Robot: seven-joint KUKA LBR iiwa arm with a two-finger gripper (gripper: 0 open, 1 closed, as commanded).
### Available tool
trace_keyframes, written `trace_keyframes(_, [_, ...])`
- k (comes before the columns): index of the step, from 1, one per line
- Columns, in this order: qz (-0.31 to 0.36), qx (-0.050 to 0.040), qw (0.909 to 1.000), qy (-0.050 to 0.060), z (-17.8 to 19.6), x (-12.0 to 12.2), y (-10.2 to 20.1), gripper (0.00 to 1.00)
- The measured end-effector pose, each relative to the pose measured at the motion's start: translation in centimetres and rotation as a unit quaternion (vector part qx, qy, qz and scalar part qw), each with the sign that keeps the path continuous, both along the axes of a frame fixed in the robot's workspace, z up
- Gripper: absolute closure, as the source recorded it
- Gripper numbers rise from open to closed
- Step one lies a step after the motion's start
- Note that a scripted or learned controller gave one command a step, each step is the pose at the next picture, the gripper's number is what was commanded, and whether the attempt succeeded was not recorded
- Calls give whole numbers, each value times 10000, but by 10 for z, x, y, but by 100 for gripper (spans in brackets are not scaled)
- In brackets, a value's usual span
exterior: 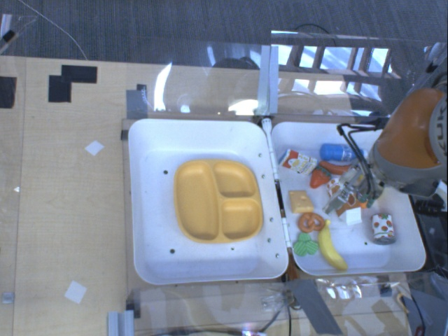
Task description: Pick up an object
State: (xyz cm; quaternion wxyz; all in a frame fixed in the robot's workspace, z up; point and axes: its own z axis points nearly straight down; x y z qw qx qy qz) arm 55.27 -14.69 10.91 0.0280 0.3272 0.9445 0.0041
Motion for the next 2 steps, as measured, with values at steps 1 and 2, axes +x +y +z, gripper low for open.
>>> trace_keyframes(1, [-480, 40, 9987, 184, 94, -62, -29, 0])
trace_keyframes(2, [697, 11, 9973, 210, -20, -42, -59, 0])
